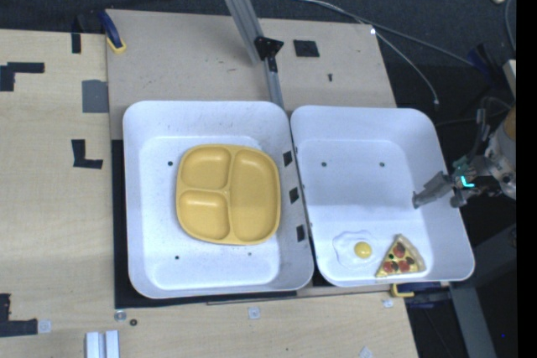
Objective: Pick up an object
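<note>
Grey hand (430,191) over right bin (436,138) rim, holding nothing; finger spread unclear.

The grey two-finger gripper (422,196) reaches in low from the right edge, its dark tip pointing left, a small teal light glowing behind it.

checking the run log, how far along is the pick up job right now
Nothing looks picked yet. The toy fried egg and the toy pizza slice both lie on the floor of the right white bin, near its front edge, and the yellow divided plate sits in the left white bin. The gripper is at the right bin's right rim, short of both toys. Reaching, gripping and lifting remain.
</note>
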